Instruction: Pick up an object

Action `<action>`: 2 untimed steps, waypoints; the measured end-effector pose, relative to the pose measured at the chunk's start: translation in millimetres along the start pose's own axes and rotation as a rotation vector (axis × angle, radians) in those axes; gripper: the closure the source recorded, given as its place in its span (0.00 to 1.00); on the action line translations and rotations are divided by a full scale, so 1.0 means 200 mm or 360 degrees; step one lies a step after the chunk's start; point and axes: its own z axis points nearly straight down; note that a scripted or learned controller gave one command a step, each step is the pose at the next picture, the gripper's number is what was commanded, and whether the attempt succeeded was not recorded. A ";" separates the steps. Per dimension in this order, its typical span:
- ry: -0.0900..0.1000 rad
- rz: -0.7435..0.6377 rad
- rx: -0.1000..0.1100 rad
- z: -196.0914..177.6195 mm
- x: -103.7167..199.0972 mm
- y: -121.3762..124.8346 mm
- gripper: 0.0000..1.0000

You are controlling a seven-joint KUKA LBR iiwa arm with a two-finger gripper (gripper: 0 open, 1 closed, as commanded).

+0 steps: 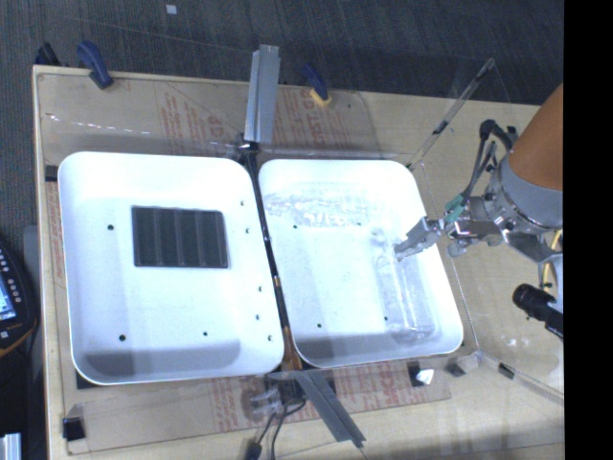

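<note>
Two white bins sit side by side. The left bin point(86, 257) holds a dark ribbed rectangular slab point(180, 237), lying flat near its middle and well apart from the walls. The right bin point(335, 343) has only see-through stuff: a crinkled clear patch point(316, 209) toward the far wall, and a long clear bottle-like item point(400, 295) lying along the right wall; exact type is hard to tell. The arm point(536, 161) comes in from the right, and the gripper point(414, 241) is tilted over the right bin's right rim, its tip at or just above the upper end of the clear item. This looks like an approach to that item, the closest thing to the arm's side. I can't tell how far the gripper is open, and nothing can be seen held in it. No pick is made so far, judging by everything lying on the bin floors. The clear item hugs the wall, so there is likely little room to straddle it, and a slick surface may slip. The slab looks the easier target, but it is across the divider.
</note>
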 end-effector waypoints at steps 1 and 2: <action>0.0004 0.0005 0.0005 0.08 -0.04 0.00 0.00; 0.0004 -0.0002 0.0004 0.08 -0.04 0.00 0.00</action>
